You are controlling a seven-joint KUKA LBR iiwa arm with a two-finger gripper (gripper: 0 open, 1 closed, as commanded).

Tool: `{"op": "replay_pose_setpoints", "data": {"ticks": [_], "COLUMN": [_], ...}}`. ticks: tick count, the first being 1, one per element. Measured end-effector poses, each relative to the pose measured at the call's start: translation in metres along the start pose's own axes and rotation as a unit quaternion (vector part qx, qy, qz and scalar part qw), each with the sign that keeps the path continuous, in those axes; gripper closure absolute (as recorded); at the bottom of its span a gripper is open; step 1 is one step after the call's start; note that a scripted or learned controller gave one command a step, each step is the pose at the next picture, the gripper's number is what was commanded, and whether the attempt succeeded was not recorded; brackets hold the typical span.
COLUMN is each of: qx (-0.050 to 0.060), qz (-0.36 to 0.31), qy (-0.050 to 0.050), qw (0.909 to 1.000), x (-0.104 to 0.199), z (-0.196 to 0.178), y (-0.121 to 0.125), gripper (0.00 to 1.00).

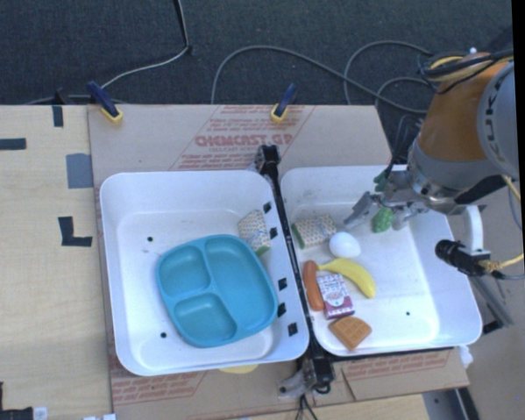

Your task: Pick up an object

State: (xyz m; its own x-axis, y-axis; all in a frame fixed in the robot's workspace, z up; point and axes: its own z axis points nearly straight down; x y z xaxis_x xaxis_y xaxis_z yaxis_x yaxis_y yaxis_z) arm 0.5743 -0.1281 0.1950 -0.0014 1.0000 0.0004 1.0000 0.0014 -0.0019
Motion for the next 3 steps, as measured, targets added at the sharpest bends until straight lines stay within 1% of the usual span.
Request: {"op": "replay_pose_setpoints", "data": {"ticks": [1,2,3], "qx": [-0.002,-0.003,0.0], "qz": [0.0,0.001,0.0], "qy": [0.0,-0.002,0.0], "qw": [1.0,1.0,1.0], "x": [-0.014,-0.015,0.071], "z": [0.109,0.099,0.011], "y": [-0.043,-0.042,-0.05], "gripper": [0.0,1.0,1.0]}}
